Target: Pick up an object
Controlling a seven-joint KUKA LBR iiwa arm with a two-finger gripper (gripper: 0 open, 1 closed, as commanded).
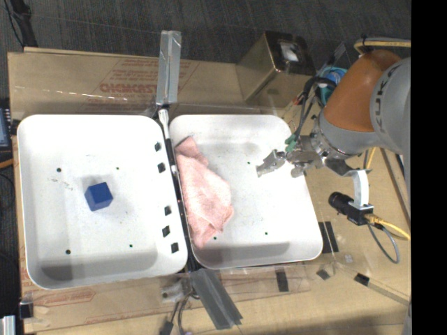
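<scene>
**Cloth lying at 9 o'clock from the gripper**

The gripper (281,161) is hovering over the right bin (293,208), fingers spread, pinching nothing. The pink cloth (202,190) is sitting along that bin's left wall, long axis running 12-to-6. The left bin (42,187) is holding a blue cube (98,195) (farther off).

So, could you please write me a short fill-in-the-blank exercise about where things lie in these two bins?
1. The blue cube lies in the ____ bin.
2. The pink cloth lies in the ____ bin.
3. The cloth lies against that bin's ____ wall.
4. The tool hovers over the ____ bin.

Missing words: left; right; left; right
</scene>
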